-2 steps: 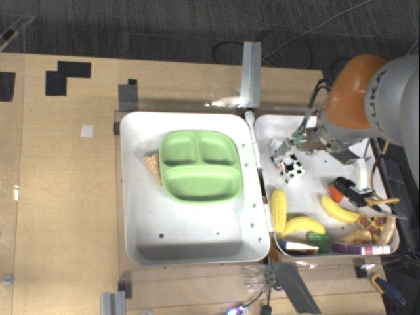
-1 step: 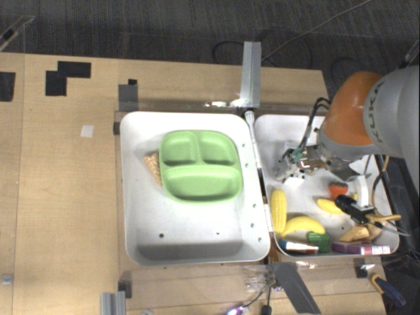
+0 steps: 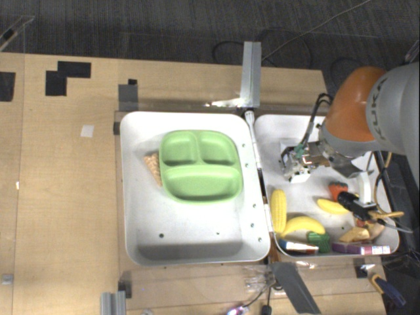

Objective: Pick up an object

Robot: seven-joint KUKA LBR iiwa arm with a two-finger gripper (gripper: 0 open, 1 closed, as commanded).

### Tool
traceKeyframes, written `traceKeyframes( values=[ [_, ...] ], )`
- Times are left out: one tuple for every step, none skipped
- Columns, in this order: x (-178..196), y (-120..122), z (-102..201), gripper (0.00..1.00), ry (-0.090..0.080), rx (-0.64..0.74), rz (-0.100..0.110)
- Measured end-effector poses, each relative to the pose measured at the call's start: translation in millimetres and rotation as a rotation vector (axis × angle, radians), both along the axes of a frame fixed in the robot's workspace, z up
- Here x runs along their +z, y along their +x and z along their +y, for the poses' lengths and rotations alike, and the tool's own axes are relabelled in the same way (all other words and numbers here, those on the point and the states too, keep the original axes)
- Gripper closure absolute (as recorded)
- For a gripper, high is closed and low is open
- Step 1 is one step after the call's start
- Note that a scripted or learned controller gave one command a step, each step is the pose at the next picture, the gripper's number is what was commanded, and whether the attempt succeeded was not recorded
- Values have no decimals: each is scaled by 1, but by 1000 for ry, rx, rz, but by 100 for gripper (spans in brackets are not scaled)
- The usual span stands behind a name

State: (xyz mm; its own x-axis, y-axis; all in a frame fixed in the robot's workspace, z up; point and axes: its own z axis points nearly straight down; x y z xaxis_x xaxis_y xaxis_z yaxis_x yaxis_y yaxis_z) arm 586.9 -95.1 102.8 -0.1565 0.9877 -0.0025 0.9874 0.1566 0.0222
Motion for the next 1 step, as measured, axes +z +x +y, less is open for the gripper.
traceKeyframes(
  values=[
    [85, 78, 44, 100, -1, -169, 29]
  ],
)
